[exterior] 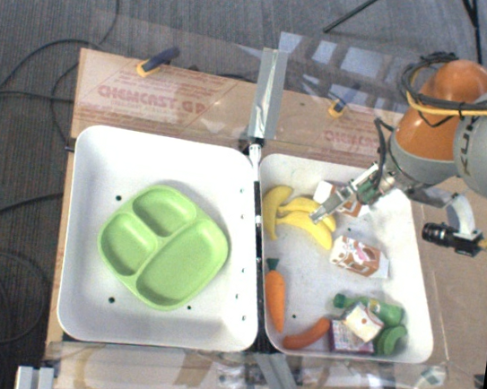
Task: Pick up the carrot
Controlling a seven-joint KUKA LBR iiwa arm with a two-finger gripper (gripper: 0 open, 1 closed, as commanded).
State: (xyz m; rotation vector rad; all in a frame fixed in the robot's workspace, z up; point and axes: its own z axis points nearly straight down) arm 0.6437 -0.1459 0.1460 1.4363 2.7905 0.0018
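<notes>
The carrot (276, 300) is orange with a small green top and lies lengthwise along the left wall of the right bin (423, 278), near the front. My gripper (329, 205) reaches in from the upper right and hangs over the back of that bin, just above the right end of the yellow bananas (293, 216). It is well behind the carrot and apart from it. Nothing shows held in it.
A reddish-orange sausage-like piece (306, 334) lies right of the carrot's tip. A small printed packet (357, 256), green pieces (373, 307) and a purple carton (350, 334) crowd the bin's right front. The left bin (95, 158) holds a green divided plate (163, 246).
</notes>
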